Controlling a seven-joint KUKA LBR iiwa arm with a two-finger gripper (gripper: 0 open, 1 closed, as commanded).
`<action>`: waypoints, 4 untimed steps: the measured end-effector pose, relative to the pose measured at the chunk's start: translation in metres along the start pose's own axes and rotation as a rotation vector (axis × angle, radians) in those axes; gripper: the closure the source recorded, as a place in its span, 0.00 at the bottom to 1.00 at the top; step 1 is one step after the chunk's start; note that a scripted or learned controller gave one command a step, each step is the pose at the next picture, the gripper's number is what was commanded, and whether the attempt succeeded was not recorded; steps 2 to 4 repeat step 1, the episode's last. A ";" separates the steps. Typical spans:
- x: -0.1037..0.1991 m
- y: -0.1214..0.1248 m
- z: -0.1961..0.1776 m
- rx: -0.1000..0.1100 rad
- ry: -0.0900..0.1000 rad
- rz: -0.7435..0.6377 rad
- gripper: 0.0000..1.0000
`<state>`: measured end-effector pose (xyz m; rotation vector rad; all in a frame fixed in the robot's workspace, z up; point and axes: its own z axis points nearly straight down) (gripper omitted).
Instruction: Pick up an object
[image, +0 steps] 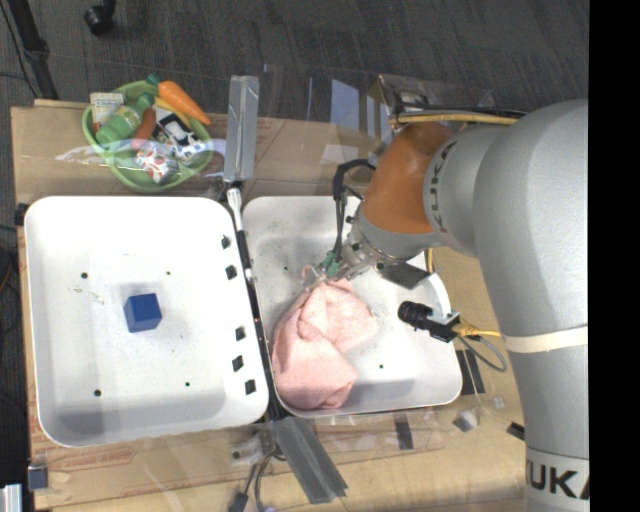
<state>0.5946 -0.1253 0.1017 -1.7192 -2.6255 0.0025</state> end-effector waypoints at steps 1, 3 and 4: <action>0.024 0.065 -0.091 -0.002 -0.001 0.182 1.00; 0.024 0.065 -0.091 -0.002 -0.001 0.182 1.00; 0.024 0.065 -0.091 -0.002 -0.001 0.182 1.00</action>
